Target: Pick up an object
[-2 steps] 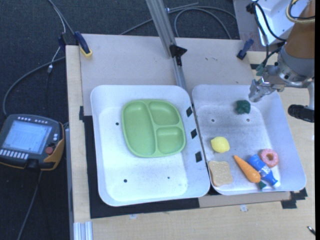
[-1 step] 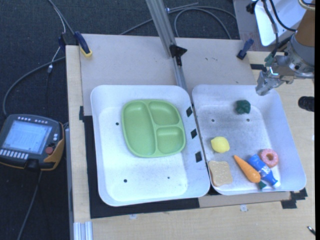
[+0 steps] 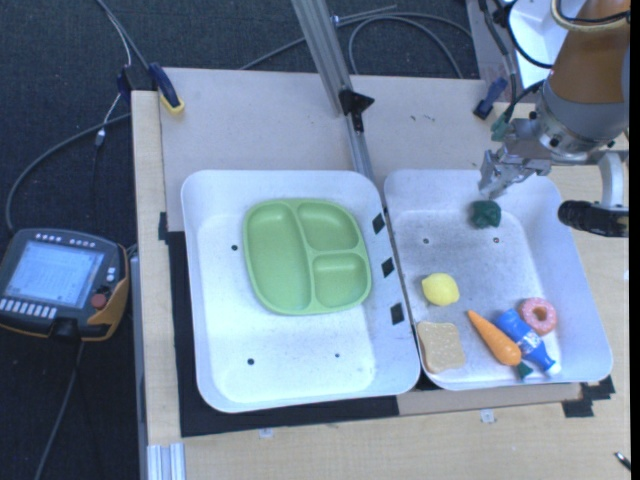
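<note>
My gripper (image 3: pixel 497 180) hangs over the far edge of the right bin (image 3: pixel 580 298), just above and slightly left of a small dark green object (image 3: pixel 487 214); nothing shows between its fingers. Nearer the front of that bin lie a yellow lemon (image 3: pixel 440 289), a tan slice of bread (image 3: pixel 441 347), an orange carrot (image 3: pixel 494 337), a blue bottle (image 3: pixel 526 340) and a pink doughnut (image 3: pixel 540 315).
The left bin (image 3: pixel 220 368) holds a green divided plate (image 3: pixel 306 255). A metal post (image 3: pixel 330 48) rises behind the bins' shared edge. A teach pendant (image 3: pixel 60 283) lies on the floor to the left. Cables trail across the dark carpet.
</note>
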Available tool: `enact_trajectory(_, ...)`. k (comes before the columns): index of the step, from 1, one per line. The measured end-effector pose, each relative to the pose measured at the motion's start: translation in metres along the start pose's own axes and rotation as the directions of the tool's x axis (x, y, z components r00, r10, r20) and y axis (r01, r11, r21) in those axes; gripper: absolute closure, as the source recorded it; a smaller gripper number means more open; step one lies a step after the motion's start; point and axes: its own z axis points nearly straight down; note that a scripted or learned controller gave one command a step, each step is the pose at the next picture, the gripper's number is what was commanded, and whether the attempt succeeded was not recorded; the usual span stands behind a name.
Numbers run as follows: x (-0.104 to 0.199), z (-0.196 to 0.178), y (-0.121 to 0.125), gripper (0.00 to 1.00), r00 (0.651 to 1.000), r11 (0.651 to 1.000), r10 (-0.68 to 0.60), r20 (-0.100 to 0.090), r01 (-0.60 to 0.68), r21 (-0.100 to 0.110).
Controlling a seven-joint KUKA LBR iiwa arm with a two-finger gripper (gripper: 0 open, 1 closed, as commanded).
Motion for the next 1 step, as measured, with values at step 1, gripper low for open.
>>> enact_trajectory(1, 0.0597, -0.0028, -0.0089, 1.00, 1.000, 1.000, -0.001, -0.001, 0.001, 0.000)
